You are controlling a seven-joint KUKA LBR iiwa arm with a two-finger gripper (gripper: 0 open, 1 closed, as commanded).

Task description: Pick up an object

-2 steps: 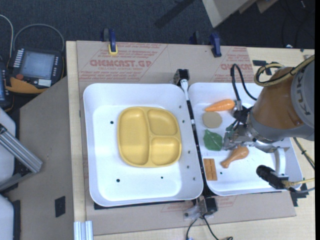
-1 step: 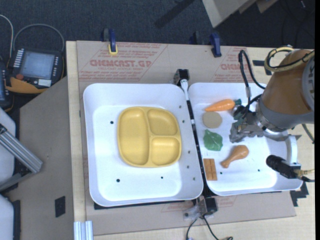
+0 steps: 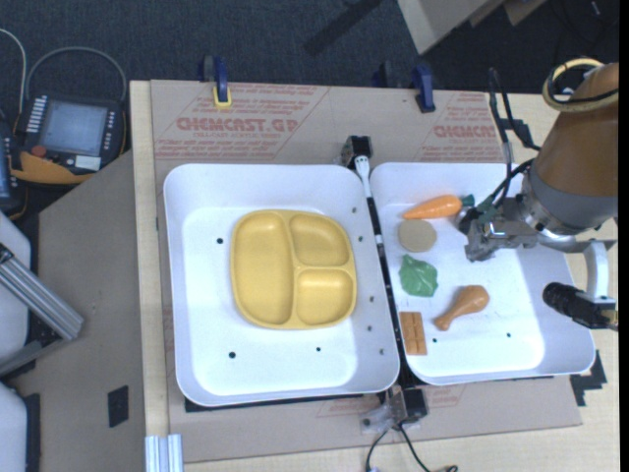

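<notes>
The right bin (image 3: 521,357) holds several toy foods. An orange carrot (image 3: 431,206) lies near its far edge, with a round beige piece (image 3: 417,235) just in front of it. A green leafy piece (image 3: 419,276) sits below that, a brown drumstick (image 3: 461,306) lies toward the middle, and a flat brown bar (image 3: 413,331) rests by the left wall. My gripper (image 3: 478,237) hangs over the bin's upper middle, just right of the carrot's green tip and the beige piece. Nothing shows between its tips.
The left bin (image 3: 197,293) carries a yellow divided plate (image 3: 292,267) in its middle. The bins' inner walls meet along a narrow ridge (image 3: 378,254). Bare white floor lies in the right bin's front right part. Blue clamps (image 3: 221,79) stand at the bench's far edge.
</notes>
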